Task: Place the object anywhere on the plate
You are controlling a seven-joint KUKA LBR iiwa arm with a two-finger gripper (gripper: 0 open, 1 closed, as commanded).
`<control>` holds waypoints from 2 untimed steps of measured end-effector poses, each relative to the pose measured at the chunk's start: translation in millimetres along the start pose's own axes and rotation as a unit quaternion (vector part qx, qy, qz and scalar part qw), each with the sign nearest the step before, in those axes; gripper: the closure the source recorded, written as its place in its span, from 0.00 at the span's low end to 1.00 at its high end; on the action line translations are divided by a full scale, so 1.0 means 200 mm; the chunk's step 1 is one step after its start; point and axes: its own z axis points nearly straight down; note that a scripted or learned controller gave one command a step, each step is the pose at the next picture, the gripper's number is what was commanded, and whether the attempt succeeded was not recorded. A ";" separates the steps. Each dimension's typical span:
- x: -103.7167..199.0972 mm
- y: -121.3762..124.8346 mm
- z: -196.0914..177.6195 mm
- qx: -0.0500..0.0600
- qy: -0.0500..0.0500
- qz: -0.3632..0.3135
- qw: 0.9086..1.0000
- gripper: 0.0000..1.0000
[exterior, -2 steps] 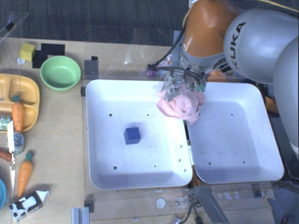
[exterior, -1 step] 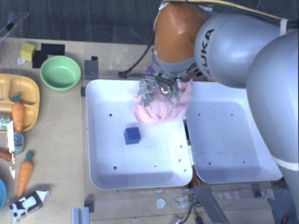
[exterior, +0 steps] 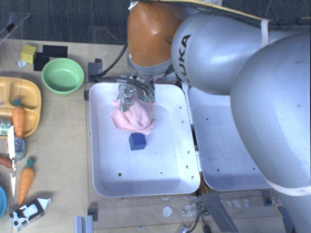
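Note:
A small blue cube (exterior: 137, 141) lies in the left white bin (exterior: 112, 178), just below the near edge of a pink plate (exterior: 133, 119). I cannot tell whether the cube touches the plate's rim. My gripper (exterior: 134, 97) hangs over the far part of the pink plate, well apart from the cube and hiding some of the plate. The orange band and grey arm fill the upper right of the view.
The right white bin (exterior: 218, 144) lies partly under the arm. Left of the bins on the bench are a green bowl (exterior: 62, 75), a yellow divided tray (exterior: 29, 93) with a carrot (exterior: 18, 121), another carrot (exterior: 25, 179), a yellow block (exterior: 28, 54) and a small carton (exterior: 29, 212).

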 end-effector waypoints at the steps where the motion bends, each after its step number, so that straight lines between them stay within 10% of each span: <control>1: -0.07 -0.48 0.17 0.002 0.001 0.081 0.997 1.00; 2: -0.03 -0.10 0.12 0.001 0.001 0.129 0.992 1.00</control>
